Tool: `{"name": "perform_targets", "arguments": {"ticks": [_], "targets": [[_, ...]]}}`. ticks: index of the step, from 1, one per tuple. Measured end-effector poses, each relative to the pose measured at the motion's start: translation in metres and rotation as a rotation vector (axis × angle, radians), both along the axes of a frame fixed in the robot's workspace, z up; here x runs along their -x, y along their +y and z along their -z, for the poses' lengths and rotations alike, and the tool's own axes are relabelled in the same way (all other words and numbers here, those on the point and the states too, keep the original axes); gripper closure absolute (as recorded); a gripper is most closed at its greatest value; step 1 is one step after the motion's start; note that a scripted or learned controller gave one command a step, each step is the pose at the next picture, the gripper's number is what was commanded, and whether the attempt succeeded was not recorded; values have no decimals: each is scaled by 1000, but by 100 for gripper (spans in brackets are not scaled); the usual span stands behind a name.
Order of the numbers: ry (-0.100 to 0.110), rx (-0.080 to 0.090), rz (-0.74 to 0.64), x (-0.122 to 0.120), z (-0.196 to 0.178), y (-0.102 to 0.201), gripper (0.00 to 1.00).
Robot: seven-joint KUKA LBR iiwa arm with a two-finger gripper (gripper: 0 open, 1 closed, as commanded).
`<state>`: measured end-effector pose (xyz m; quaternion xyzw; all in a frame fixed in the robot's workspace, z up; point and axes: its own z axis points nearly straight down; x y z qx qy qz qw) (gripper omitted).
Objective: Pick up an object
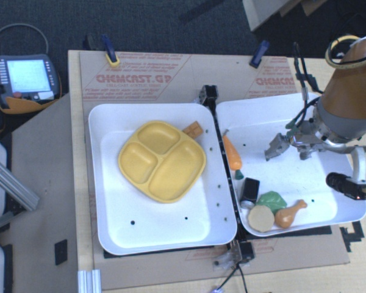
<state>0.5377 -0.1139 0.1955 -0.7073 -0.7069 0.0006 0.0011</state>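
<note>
Jaws apart, nothing between; gripper (pixel 290 153) poised over the bare floor of right bin (pixel 329 112), touching no toy. Nearest, crowded into that bin's front corner, probably pushed there: tan round slice (pixel 261 218), drumstick (pixel 290 213), green lump (pixel 272 199), black block (pixel 250 190). Farther back, along the dividing wall: carrot (pixel 232 154), orange, slim, tapered, lying flat, apart from gripper; seemingly the easiest pick. In left bin (pixel 110 224): yellow divided plate (pixel 163 160), brown block (pixel 193 129) at its far rim.
</note>
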Motion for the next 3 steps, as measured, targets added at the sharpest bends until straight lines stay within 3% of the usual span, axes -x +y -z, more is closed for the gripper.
{"name": "perform_targets", "arguments": {"ticks": [2,3], "targets": [[0,1,0,-3,103,3,0],[-10,5,1,-6,89,1,100]]}}
